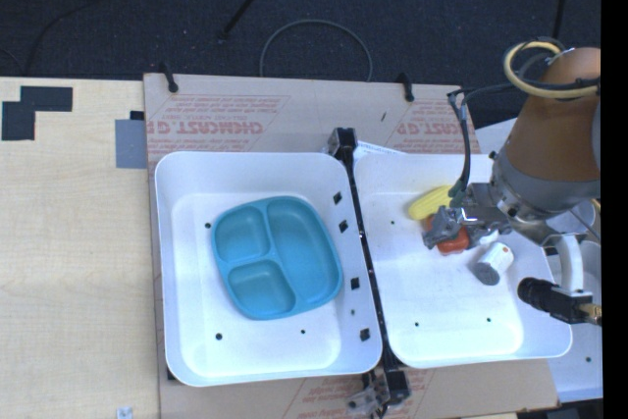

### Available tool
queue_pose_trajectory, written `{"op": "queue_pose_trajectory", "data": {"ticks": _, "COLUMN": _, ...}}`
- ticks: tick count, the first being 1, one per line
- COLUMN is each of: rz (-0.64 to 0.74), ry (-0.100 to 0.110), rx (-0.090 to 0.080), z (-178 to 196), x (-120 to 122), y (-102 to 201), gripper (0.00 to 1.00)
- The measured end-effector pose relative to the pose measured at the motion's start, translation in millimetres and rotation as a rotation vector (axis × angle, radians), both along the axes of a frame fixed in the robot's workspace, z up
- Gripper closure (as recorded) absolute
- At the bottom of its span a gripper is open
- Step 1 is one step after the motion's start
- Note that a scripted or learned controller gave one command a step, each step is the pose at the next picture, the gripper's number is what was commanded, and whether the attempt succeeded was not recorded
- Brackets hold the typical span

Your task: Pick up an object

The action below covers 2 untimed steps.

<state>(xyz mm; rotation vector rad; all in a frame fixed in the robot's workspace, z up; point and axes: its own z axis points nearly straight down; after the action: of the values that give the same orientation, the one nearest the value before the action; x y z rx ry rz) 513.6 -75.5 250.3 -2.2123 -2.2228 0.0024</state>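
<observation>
The left bin [186, 211], well left of the tool [453, 229], holds a blue divided plate [276, 256]. Tool's grip cannot be told; yellow object [430, 203] and white cylinder [492, 262] lie beside it.

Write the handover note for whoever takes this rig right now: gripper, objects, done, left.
Gripper: down in the right bin, low over the objects; whether the jaws are open or shut cannot be told, and no grasp is confirmed.
Objects: yellow piece and orange-red piece lie right at the gripper; a white and grey cylinder lies beside them, toward the arm's side. Blue divided tray sits in the left bin.
Done: arm has reached the object cluster.
Left: secure one object and lift it out.
</observation>
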Motion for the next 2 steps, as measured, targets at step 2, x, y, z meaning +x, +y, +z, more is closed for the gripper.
{"op": "queue_pose_trajectory", "data": {"ticks": 2, "rz": -0.001, "ry": 0.0, "rx": -0.002, "z": -19, "x": 7, "y": 118, "gripper": 1.0}}
